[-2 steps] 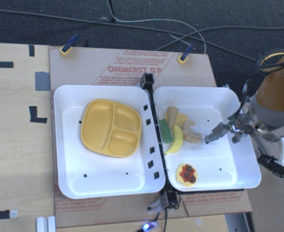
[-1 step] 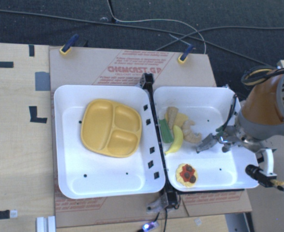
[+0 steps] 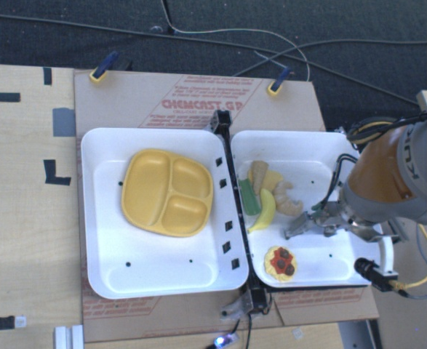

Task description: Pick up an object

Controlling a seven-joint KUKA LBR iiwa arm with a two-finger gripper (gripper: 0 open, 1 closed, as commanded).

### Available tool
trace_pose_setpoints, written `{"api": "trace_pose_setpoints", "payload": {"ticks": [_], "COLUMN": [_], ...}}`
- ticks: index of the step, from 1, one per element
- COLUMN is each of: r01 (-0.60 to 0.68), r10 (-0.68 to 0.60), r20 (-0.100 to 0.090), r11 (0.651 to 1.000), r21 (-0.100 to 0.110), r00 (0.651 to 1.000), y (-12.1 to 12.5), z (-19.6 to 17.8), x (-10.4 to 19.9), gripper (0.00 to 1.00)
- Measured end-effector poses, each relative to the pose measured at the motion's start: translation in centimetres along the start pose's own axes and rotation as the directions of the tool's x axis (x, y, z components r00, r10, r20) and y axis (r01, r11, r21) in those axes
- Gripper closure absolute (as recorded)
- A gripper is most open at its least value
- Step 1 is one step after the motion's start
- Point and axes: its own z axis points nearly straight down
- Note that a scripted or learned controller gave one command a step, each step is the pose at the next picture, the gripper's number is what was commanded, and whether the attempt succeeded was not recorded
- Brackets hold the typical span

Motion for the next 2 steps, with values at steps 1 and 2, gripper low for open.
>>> {"api": "trace_pose_setpoints", "payload": {"ticks": [1,2], "r01": [0.0,0.0], "r10": [0.0,0.0], "r20": [0.002,-0.001], "r11": [1.0,1.0], "r21": [-0.003,-0.002], "r00": [1.0,1.0], "y": [0.1,0.1], "z": [-1.4,-5.5], "x": [0.0,-0.2], "gripper": [1.0,1.0]}}
